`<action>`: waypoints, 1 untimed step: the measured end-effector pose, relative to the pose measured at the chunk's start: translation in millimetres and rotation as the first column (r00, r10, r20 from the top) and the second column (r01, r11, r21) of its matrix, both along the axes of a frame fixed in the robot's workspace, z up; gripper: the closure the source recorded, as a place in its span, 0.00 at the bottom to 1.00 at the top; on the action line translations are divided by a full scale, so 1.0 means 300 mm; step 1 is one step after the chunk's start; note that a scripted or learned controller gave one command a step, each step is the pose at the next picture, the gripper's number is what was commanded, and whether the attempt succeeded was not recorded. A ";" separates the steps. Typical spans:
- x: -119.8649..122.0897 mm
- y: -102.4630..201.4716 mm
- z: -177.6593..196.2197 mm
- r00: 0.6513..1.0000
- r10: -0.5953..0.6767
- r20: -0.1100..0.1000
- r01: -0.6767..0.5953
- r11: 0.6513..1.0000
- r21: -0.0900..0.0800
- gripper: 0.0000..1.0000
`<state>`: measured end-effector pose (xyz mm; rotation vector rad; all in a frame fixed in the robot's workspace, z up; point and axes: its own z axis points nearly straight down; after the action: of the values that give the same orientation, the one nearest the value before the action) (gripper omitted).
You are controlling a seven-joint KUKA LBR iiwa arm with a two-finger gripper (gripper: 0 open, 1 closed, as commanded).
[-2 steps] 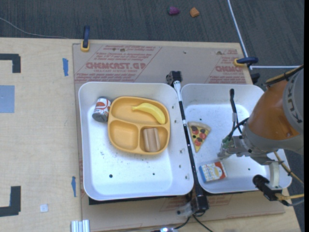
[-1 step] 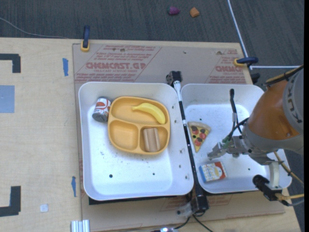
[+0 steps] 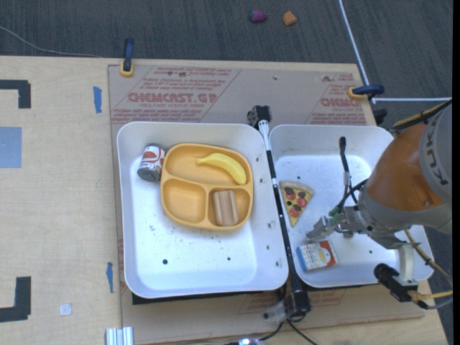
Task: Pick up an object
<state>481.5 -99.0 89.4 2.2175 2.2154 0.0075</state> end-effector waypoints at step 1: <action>0.007 -0.018 0.037 1.000 -0.004 0.012 0.004 1.000 -0.015 1.00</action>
<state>483.6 -104.5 100.5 2.2085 2.1971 0.0044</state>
